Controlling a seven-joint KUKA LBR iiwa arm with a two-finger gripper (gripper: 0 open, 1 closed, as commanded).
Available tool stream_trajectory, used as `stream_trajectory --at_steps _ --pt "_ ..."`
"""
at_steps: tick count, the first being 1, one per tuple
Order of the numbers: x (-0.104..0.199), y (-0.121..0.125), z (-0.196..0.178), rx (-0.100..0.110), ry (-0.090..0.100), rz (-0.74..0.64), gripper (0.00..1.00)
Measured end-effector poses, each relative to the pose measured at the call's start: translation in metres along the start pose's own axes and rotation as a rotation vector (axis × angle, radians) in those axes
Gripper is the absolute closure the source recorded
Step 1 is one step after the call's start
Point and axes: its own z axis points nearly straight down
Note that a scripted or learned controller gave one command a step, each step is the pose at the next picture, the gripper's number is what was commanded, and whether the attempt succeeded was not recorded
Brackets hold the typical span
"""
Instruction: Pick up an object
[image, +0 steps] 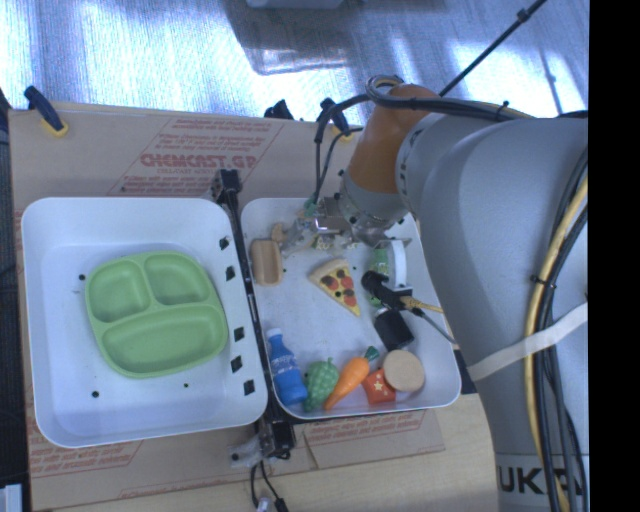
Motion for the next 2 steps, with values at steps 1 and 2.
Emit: stream_trajectory --at_steps 1,2 --pt "-0.050 -0.055 0.000 0.000 0.002 0.001 0.00" --pt "-0.041 -0.113 0.001 -0.001 0.000 0.001 0.00"
